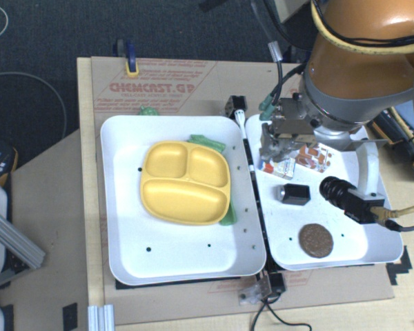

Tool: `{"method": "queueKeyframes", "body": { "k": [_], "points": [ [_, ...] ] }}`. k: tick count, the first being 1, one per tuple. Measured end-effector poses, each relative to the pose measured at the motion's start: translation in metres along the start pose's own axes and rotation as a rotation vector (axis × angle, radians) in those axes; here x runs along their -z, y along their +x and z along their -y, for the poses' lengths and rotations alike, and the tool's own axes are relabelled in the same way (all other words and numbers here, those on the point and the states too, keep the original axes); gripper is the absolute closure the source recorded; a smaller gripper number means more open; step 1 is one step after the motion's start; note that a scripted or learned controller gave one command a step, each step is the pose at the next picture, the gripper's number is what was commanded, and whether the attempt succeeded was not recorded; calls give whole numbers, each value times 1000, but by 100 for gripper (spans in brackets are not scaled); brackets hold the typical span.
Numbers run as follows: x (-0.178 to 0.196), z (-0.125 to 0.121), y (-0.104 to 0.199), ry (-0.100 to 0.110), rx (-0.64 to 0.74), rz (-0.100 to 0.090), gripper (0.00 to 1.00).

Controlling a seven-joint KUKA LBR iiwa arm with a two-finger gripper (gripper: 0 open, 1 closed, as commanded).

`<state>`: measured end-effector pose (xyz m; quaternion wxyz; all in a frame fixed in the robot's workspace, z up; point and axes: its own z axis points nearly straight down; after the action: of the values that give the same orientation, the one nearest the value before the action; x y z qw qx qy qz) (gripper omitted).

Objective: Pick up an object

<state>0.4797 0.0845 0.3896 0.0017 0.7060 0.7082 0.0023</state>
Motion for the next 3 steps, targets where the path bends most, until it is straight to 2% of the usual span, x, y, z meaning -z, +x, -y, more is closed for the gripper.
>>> {"method": "queueKeyframes", "body": {
  "k": [1, 2, 3],
  "points": [
    [-98, 2, 39, 17, 0, 2, 100],
    [-93, 1, 37, 7, -2, 1, 0],
    [-82, 1, 37, 5, -2, 1, 100]
  ]
}}
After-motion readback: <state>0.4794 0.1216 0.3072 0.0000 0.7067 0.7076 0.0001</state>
